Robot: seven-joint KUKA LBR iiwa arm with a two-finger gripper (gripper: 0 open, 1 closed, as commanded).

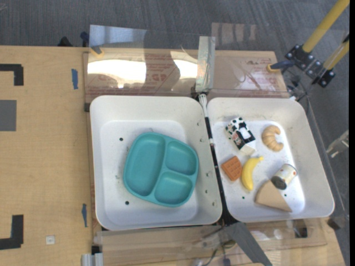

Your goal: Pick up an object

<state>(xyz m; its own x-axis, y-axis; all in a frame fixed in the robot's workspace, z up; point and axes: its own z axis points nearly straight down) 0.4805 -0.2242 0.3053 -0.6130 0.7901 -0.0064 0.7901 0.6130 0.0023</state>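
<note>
Counter: tan board, carrying two shallow white bins side by side.
Left bin: holding a teal divided plate, lying flat near its middle.
Right bin: holding the small pieces.
Waffle: orange, sitting just left of the banana.
Cow toy: black and white, lying toward the far wall.
Croissant: resting right of the cow toy.
Wedge: tan, lying at the near side, a small dark-and-cream piece touching its top.
Pincer: cannot tell its state.
</note>
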